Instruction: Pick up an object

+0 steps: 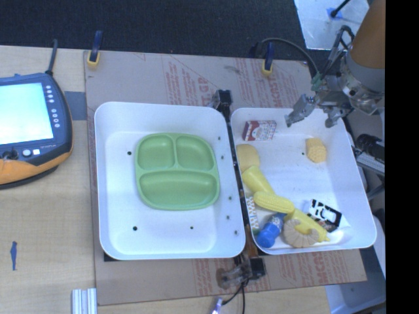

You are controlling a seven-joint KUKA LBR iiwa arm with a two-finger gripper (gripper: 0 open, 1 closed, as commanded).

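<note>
Hovering above the far rim of the right bin [364,182], my pincer [316,112] stands open and holds nothing. The small corn piece [316,150] lies alone just below it, near this rim. I judge the risk is a slip: the round piece may roll from the fingers, or one finger may strike the bin wall.

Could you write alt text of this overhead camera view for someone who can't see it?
A robot gripper hovers open over the far edge of the right bin, which holds small toys. The left bin holds a green divided plate.
</note>
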